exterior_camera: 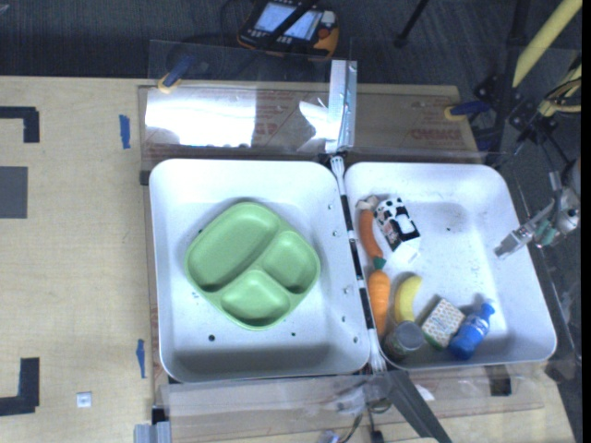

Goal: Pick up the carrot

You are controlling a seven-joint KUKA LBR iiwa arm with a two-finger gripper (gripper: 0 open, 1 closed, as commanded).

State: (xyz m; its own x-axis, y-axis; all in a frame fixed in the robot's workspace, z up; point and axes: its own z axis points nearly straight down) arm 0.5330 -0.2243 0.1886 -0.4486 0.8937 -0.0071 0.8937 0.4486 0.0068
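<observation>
Gripper at bin's right edge, carrot far off

Two-finger metal gripper sits over right white bin's rim; can't tell finger spread, holds nothing seen. Orange tapered carrot lies well left of it, w/ yellow banana just beside.

Bright, even overhead light. Strong white glare washes the clear panel behind the left bin. Soft shadows pool inside that bin's near edge and under the green tray. The picture is slightly soft, darker beyond the bench.
</observation>
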